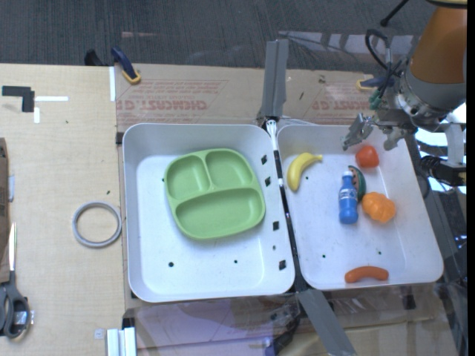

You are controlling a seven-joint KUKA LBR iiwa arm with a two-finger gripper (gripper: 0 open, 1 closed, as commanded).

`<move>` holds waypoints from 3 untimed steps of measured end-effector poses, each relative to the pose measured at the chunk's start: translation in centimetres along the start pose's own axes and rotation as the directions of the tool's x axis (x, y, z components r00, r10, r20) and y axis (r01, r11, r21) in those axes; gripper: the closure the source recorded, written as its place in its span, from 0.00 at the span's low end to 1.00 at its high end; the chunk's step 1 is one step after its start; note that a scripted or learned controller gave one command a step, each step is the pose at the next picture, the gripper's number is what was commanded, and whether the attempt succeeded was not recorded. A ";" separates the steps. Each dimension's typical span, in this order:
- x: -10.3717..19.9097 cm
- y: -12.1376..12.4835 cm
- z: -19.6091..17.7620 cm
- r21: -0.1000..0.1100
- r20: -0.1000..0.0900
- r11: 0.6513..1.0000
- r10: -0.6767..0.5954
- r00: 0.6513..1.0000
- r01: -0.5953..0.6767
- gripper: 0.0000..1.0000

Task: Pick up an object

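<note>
The right bin (pixel 415 221) holds a yellow banana (pixel 300 167), a red tomato (pixel 367 156), a blue bottle (pixel 348 197), an orange pepper (pixel 379 207) and a red sausage (pixel 366 274). A dark green item (pixel 361 181) lies against the bottle. My gripper (pixel 373 135) hangs over the bin's far edge, just behind the tomato. It is open, and nothing is between its fingers (pixel 355 133). A green divided plate (pixel 215 193) lies in the left bin (pixel 141 221).
A ring of tape (pixel 97 223) and scissors (pixel 11 306) lie on the bench to the left of the bins. A blue clamp (pixel 126 64) sits at the back. A metal divider post (pixel 273 80) rises between the bins.
</note>
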State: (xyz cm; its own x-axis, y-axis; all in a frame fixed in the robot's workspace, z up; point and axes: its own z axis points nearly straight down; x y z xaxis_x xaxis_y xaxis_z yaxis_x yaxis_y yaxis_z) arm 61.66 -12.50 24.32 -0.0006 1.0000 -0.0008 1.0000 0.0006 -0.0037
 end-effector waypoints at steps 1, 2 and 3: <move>0.1 -0.9 13.9 -0.003 0.000 1.000 0.002 1.000 -0.002 0.00; 2.8 -3.9 15.4 0.000 -0.001 1.000 0.003 1.000 -0.003 0.00; 2.5 -8.5 15.4 0.001 -0.001 1.000 0.004 1.000 -0.004 0.00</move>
State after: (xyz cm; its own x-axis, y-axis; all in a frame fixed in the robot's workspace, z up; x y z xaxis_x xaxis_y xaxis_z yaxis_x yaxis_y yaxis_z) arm 53.12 -10.04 8.96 0.0030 1.0000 0.0005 1.0000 -0.0030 -0.0044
